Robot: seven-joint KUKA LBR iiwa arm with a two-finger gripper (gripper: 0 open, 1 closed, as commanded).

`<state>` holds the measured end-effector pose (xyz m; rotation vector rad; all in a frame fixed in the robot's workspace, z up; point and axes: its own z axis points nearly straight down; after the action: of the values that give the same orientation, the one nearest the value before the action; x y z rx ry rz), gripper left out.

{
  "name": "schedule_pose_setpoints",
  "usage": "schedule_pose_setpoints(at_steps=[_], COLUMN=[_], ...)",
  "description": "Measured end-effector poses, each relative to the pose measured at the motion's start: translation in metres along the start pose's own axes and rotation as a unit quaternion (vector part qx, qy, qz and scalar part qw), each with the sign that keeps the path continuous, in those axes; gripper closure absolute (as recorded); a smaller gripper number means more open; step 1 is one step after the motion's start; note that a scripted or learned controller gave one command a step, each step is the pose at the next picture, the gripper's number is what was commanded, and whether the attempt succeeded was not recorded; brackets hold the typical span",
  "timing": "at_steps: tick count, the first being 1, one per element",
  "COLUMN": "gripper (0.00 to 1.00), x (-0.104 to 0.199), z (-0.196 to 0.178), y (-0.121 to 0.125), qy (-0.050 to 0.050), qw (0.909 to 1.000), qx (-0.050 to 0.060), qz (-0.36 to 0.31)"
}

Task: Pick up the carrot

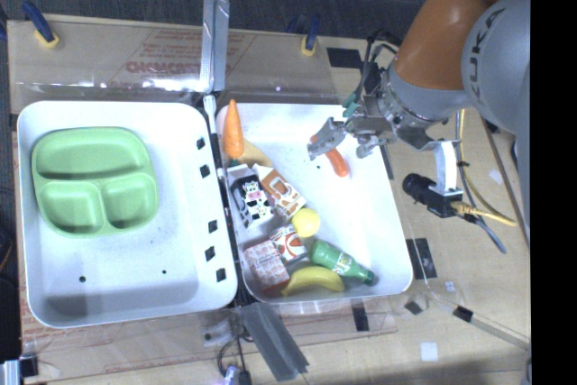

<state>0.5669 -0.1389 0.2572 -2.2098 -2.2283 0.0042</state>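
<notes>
The carrot (233,129) is orange and tapered. It lies along the left wall of the right bin (388,203), near the far corner, with its tip pointing away. My gripper (343,145) hovers over the far middle of that bin, well to the right of the carrot and apart from it. Its two fingers stand spread, open. A small orange-red stub (337,162) shows just below and between the fingertips, narrower than the gap. I cannot tell whether it touches either finger or rests on the bin floor.
Near the carrot are a yellow wedge (255,155), a cow-print carton (252,198), an orange box (281,194), a lemon (306,223), a green bottle (343,261), a banana (314,281) and a red packet (266,259). The left bin (180,284) holds a green divided tray (95,180).
</notes>
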Motion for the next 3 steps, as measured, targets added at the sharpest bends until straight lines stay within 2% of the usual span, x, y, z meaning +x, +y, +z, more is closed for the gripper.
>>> schedule_pose_setpoints(at_steps=[1,2,3], gripper=[0.0,0.0,0.0], x=[0.018,0.038,0.076], z=[0.142,0.165,0.065], y=[0.043,0.091,0.03], qy=[-0.002,0.001,0.001], qw=[0.9995,0.9504,0.9476], qx=[-0.014,-0.001,0.001], qz=[-0.028,0.311,0.32])
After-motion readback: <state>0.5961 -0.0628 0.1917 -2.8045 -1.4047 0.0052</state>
